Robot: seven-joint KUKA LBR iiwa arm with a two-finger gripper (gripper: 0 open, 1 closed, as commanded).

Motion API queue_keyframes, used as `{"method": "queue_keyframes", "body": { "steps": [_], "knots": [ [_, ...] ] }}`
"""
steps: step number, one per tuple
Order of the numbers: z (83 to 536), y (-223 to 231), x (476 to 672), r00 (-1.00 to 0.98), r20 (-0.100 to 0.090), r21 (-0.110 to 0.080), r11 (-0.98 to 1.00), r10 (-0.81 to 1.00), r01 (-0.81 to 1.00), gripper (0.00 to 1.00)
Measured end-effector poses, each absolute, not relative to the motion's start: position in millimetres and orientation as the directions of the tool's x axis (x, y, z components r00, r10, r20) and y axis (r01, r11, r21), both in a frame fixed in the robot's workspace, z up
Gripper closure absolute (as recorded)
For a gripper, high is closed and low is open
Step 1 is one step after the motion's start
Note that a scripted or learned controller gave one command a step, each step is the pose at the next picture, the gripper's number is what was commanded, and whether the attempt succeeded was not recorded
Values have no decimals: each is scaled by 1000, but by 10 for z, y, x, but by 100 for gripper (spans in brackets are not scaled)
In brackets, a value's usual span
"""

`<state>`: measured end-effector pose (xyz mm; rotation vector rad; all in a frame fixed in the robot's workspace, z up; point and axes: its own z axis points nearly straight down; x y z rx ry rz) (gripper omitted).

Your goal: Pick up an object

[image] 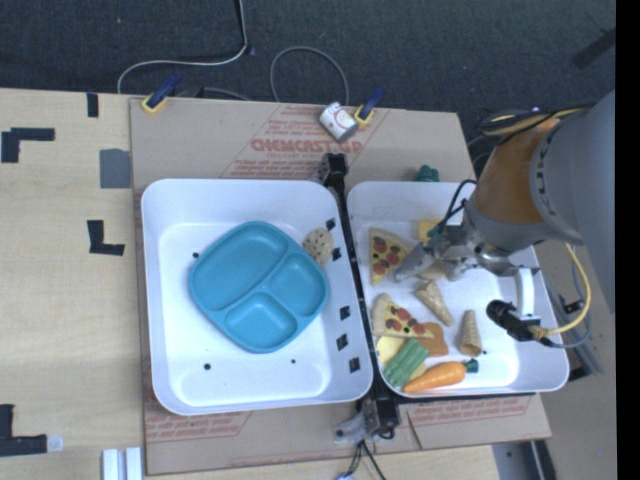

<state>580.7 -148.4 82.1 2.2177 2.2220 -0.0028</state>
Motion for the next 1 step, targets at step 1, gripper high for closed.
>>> {"method": "queue_keyframes", "body": {
  "steps": [1],
  "knots": [
    [973,-1496,5819,-1,-5,7,1,1000,1000,100]
  ]
}}
